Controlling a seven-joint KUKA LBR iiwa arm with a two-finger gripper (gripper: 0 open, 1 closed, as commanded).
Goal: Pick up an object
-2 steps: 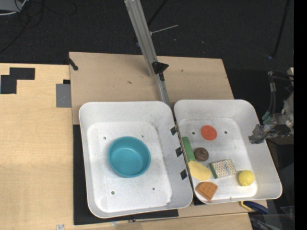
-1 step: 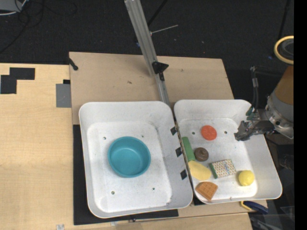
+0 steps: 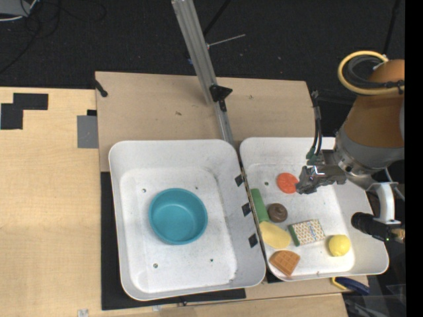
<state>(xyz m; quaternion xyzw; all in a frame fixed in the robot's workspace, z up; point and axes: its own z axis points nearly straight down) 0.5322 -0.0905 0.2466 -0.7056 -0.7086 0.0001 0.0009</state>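
Observation:
The right bin (image 3: 264,152) holds several small things: an orange-red disc (image 3: 287,183), a brown round piece (image 3: 277,212), a green stick (image 3: 257,203), a pale yellow lump (image 3: 274,234), a patterned packet (image 3: 307,232), a yellow ball (image 3: 338,245) and a waffle-like biscuit (image 3: 285,263). My gripper (image 3: 308,183) hangs low in this bin, just right of the orange-red disc, its dark fingers pointing left and down. Nothing shows between them.
The left bin (image 3: 132,164) contains a teal bowl (image 3: 177,215). A metal bar (image 3: 198,48) slants from the back down to the divide between the bins. The grey and orange arm (image 3: 373,127) covers the right bin's far right side.

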